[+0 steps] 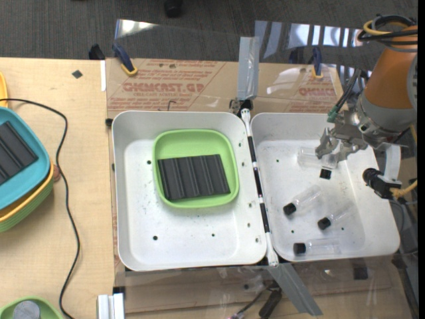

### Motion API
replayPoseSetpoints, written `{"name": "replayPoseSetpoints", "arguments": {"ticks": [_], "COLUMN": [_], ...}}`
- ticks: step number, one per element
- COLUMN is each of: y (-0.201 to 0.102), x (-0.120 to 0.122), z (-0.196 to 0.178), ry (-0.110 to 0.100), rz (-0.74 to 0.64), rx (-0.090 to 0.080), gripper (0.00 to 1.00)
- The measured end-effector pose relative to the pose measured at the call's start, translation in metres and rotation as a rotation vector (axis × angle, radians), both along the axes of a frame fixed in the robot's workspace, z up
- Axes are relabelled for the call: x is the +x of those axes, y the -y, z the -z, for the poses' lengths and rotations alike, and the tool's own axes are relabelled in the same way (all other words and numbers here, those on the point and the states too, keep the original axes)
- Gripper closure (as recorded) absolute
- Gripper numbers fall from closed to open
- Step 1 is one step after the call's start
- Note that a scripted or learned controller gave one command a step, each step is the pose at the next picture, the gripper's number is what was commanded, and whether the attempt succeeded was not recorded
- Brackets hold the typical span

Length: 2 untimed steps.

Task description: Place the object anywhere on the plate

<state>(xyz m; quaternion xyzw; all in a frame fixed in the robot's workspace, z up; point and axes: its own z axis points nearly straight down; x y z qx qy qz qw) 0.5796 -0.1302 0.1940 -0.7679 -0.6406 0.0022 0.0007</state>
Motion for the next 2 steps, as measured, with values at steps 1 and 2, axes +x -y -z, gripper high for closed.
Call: {"name": "replayPoseSetpoints", "arguments": {"ticks": [1, 2], "y": [0.0, -0.033], "x": [0.0, -0.019], "z": [0.0, -0.037], "ry": [0.0, 0.002], "rz": [0.001, 0.322], "rx": [0.0, -0.001], "gripper": [0.0, 0.0]}}
